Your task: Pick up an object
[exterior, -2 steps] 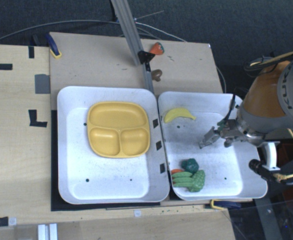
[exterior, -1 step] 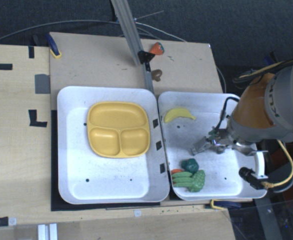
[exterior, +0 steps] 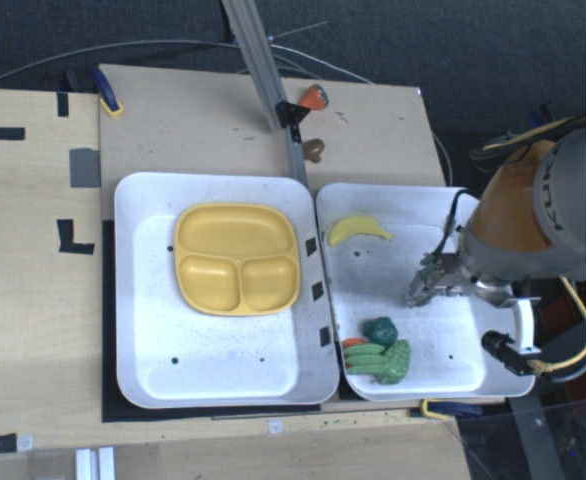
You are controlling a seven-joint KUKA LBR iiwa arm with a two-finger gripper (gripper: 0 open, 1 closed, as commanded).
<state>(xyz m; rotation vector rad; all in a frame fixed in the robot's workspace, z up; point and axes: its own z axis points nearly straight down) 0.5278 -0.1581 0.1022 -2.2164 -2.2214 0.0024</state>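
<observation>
In the right bin (exterior: pixel 443 203) my gripper (exterior: pixel 420 290) hangs low over the bin's bare floor, right of centre; nothing shows between its fingers. A yellow banana (exterior: pixel 358 230) lies at the bin's far left, up and to the left of the gripper. A dark green toy (exterior: pixel 380 330) and a light green bumpy vegetable (exterior: pixel 384 360) with a small red piece (exterior: pixel 354 343) beside it sit at the near left corner, below and left of the gripper.
The left bin (exterior: pixel 138 268) holds a yellow divided plate (exterior: pixel 238 258). A grey pole (exterior: pixel 258 53) slants over the bench behind the bins, with an orange clamp (exterior: pixel 315 96) near it. The arm's grey and orange body (exterior: pixel 528 218) covers the right bin's right side.
</observation>
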